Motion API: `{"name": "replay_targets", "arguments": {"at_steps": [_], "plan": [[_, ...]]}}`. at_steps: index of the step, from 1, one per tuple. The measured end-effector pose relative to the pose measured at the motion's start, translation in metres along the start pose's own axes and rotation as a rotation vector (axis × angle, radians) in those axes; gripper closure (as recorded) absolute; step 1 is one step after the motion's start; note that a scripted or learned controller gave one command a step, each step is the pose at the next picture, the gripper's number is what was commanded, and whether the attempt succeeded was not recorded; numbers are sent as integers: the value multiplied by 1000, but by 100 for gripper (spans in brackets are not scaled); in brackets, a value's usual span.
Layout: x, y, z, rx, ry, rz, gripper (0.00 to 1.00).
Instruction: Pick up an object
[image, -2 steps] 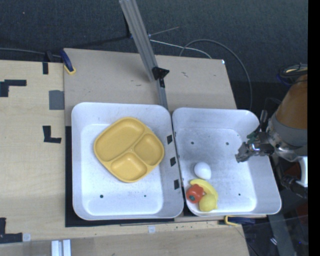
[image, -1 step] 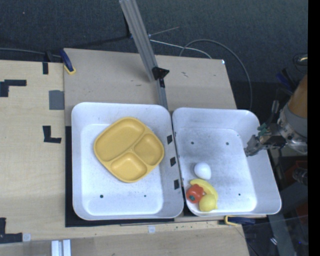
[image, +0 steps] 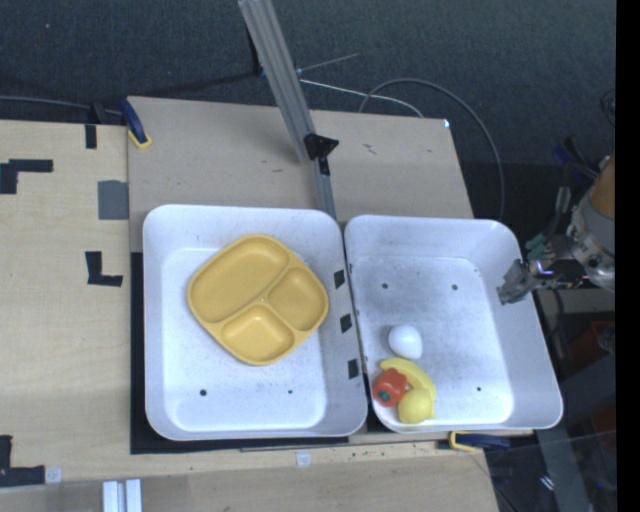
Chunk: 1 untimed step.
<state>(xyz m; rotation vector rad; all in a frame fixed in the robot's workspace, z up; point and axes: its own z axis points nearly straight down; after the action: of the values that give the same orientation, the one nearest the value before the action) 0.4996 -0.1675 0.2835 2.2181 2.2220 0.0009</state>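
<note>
Wooden surface (image: 60, 300) carries two white bins. Over the right bin's (image: 500, 400) right rim hangs the pincer (image: 515, 283), its state unreadable. Egg (image: 405, 341), tomato (image: 391, 385) and banana (image: 416, 393) lie low inside; the left bin (image: 170, 400) holds a yellow plate (image: 258, 298).

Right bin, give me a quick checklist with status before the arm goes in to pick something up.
1. Things to pick in the right bin: ok, white ball, red piece and yellow piece sit near its front left corner.
2. Ball free to grab: ok, it lies apart from the other two.
3. Red and yellow pieces separate: not ok, they touch.
4. Gripper over a target: not ok, it is at the bin's right rim, away from all three.
5. Fingers ready: cannot tell.
6. Left bin: ok, yellow tray lies flat inside.
</note>
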Motion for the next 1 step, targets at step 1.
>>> {"name": "replay_targets", "arguments": {"at_steps": [1], "plan": [[53, 11, 18, 4, 2, -4, 100]]}}
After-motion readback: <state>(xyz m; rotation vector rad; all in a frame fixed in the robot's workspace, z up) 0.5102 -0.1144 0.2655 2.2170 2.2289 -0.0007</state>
